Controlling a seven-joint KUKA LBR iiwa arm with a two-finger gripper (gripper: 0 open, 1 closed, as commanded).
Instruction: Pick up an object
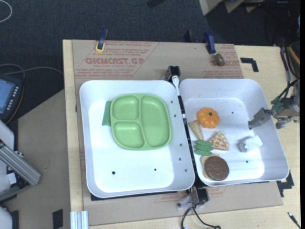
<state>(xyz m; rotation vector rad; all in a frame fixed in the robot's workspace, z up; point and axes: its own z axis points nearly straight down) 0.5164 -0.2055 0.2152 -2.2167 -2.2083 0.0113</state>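
Observation:
The right bin (228,92) holds several small objects. An orange pumpkin (208,117) lies near its middle. Below it are a tan wedge (196,129), a cracker-like triangle (219,140), green pea pods (203,147) and a round brown patty (216,168). A small white and grey piece (250,143) lies further right. My gripper (261,118) reaches in over the bin's right side, above the white piece and right of the pumpkin, with nothing visibly held.
The left bin (95,147) holds a green divided plate (140,121). A black divider rail (181,113) runs between the bins. Clamps (101,41) sit at the back of the board, and cables hang at the right edge.

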